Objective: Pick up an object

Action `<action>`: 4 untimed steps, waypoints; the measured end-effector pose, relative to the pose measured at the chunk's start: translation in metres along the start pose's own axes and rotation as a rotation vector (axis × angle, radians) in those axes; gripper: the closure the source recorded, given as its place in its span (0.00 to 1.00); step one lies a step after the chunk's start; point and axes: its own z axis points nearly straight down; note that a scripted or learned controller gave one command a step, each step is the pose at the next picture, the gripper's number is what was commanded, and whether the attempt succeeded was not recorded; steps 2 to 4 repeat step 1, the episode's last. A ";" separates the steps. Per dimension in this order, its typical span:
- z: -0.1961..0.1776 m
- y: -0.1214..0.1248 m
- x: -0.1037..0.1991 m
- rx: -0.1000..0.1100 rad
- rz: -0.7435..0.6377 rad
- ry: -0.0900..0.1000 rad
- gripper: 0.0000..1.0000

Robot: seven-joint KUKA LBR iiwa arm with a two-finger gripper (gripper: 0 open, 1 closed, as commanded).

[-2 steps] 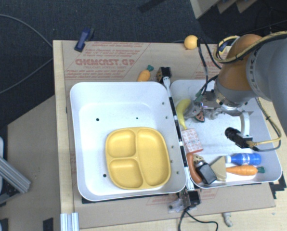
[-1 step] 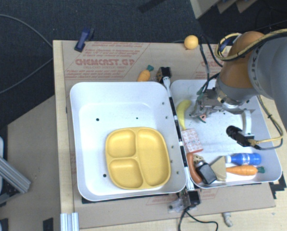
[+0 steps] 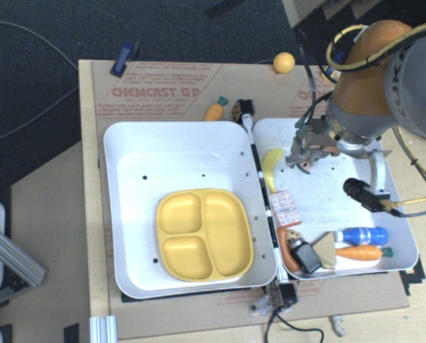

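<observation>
Dark blue carpet lies around the cardboard-covered desk, which carries two shallow white plastic bins side by side. In the left white bin rests a large yellow plastic plate with three compartments, and nothing else is with it. The right white bin holds the small things: a pale yellow curved piece like a banana against its left wall, a small packet with red print, a blue and white bottle, an orange toy carrot just beside the bottle, and a black boxy item near the front corner.

The grey arm with its orange band reaches in from the right, and its claw hangs above the back part of the right bin, near the banana-like piece. I cannot tell if the claw is apart or together, and I see nothing held in it.

My judgement is that the main risk is an empty grasp. Under the claw the floor looks bare, so it may close on nothing. If it goes for the banana piece, this lies against the wall, and one side of the claw may hit the rim and push the bin. An orange ball lies on the desk outside.
</observation>
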 end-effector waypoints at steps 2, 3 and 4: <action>-0.020 -0.018 0.043 0.004 -0.001 0.001 1.00; -0.020 -0.018 0.043 0.004 -0.001 0.001 1.00; -0.020 -0.018 0.043 0.004 -0.001 0.001 1.00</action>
